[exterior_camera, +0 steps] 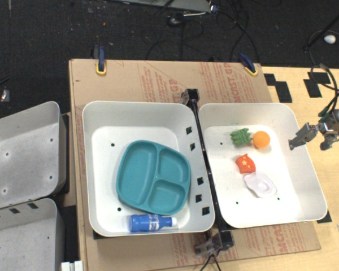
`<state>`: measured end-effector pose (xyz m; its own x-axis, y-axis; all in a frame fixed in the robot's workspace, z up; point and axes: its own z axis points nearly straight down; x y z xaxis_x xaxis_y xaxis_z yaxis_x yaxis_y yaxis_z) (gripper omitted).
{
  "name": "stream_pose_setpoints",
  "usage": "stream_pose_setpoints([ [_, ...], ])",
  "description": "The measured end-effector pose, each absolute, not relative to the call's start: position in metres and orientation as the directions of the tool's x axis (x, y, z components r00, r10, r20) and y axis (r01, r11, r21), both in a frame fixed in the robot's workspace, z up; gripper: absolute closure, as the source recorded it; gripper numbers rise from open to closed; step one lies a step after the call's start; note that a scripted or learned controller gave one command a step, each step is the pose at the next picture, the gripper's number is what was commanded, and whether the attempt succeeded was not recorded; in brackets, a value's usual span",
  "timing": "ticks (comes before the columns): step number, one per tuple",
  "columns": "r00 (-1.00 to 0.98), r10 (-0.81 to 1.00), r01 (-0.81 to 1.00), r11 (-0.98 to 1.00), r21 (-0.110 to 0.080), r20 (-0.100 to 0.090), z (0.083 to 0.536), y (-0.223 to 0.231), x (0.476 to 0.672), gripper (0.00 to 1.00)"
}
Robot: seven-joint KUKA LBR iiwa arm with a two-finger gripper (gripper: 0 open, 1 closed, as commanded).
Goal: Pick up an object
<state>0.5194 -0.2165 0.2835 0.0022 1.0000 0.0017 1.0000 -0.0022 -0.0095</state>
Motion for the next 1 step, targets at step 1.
stream_pose_setpoints([
  [1, -0.001, 1.0, 1.0, 0.001, 0.0, -0.001, 0.2883, -0.2159, 0.5214, 0.0],
])
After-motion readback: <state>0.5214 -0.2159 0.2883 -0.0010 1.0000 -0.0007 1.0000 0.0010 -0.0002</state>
